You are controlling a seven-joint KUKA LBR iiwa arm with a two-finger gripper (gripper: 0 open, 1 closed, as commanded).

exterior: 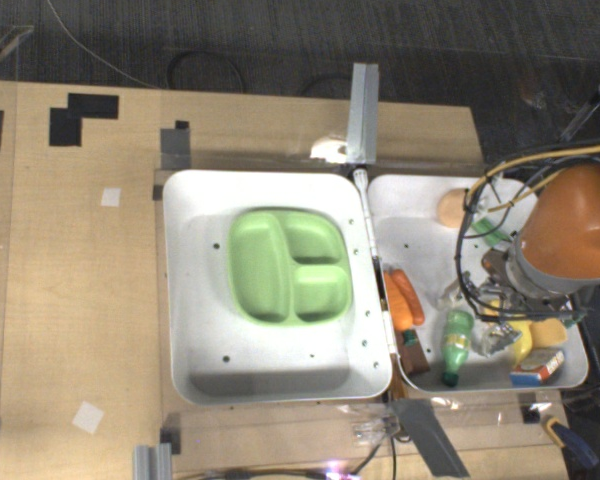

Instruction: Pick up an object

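Wooden bench (70, 298) carrying two white bins. Right bin (410, 218) holds a green bottle (454, 342) near its front edge: light, stiff, slippery plastic, best gripped across its body. Tool (500, 303) beside it; grip state unclear.

Green divided plate (286, 265) in left bin (185, 298)
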